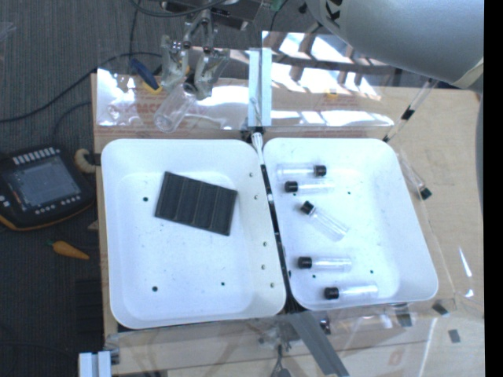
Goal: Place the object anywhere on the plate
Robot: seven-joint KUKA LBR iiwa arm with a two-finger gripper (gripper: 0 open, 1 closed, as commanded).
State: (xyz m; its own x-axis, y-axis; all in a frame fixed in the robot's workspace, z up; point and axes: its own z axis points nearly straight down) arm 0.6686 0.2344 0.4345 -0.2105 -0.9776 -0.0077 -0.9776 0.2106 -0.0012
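A dark grey ribbed plate (196, 203) lies flat in the left white bin (126, 289), towards its upper middle. My gripper (191, 86) hangs above the bench behind the left bin's far edge, well up and slightly left of the plate. A clear vial (173, 110) slants down and to the left from between its fingertips, with its upper end pinched there. Several more clear vials with black caps lie in the right bin (409, 234), among them one (306, 170) near the top and one (350, 292) near the front.
A shiny strip with clear plastic and glare runs along the bench behind both bins. An upright metal post (260, 89) stands at the bins' far junction. A black handheld pendant (43, 185) lies on the floor to the left. The arm's grey body (409, 14) fills the upper right.
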